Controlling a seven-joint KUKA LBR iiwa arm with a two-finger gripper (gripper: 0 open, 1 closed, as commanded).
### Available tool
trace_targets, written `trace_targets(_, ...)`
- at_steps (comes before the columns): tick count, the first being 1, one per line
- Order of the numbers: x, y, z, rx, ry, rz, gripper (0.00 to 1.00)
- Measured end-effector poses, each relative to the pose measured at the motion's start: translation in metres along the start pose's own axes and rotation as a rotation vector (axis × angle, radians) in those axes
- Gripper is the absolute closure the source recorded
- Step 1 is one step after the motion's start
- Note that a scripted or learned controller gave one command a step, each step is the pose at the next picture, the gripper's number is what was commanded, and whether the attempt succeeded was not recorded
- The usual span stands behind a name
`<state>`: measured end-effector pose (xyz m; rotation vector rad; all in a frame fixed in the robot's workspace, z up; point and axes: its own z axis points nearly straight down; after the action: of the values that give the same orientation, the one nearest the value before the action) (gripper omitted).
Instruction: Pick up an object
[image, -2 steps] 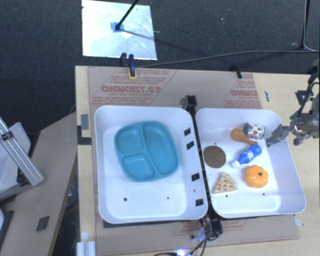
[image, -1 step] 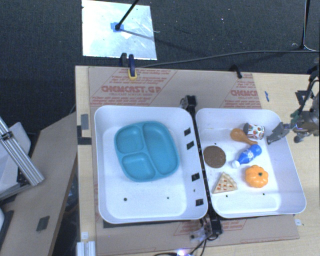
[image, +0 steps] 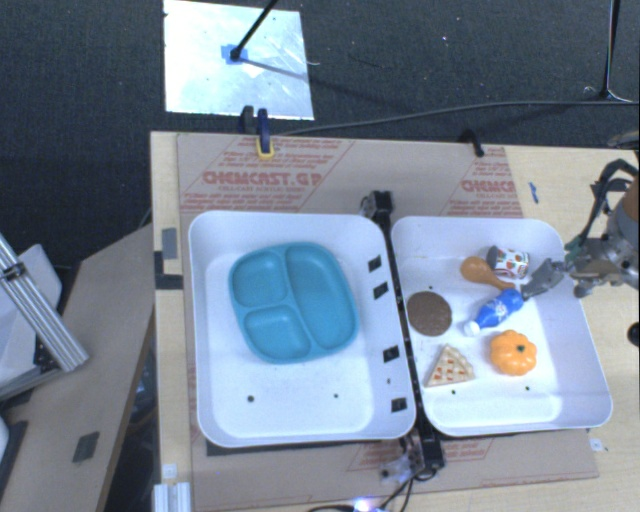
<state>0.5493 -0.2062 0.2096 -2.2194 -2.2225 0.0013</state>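
Note:
The right bin (image: 570, 395) holds several small items. A blue and white bottle (image: 497, 310) lies tilted in the middle. An orange pumpkin (image: 513, 353) sits below it. A brown round disc (image: 431, 313) lies at the left, with a wedge-shaped pizza slice (image: 449, 367) below it. At the back lie a red and white can (image: 511, 263) and an orange drumstick-shaped piece (image: 477, 269). My gripper (image: 556, 275) hangs over the bin's right side, just right of the can and above the bottle's top end. It holds nothing that I can see.
The left bin (image: 215, 395) holds a blue divided plate (image: 293, 301). A black hinge strip (image: 392, 320) with clips runs between the bins. A cable (image: 400, 115) crosses the bench's back, and a grey metal rail (image: 40, 315) stands at the far left.

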Motion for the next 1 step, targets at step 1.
trace_targets(1, 0.0045, 0.0051, 0.0606, 0.002, 0.001, 0.0, 0.0)
